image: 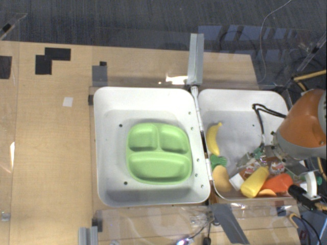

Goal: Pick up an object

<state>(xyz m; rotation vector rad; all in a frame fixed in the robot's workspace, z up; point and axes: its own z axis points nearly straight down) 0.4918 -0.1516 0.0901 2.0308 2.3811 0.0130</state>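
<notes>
We judge the reach-in step is under way: the grey arm with its orange band [305, 125] hangs over the right white bin [232, 106], above a heap holding a yellow plastic bottle [254, 182] and a yellow banana [213, 139]. How our gripper stands, we cannot tell. Next we need a clean descent onto one item.

Beyond my fingers lies a pale wooden bench [46, 152] with black markers [51, 59], and dark grey carpet [127, 6] past its far edge.
</notes>
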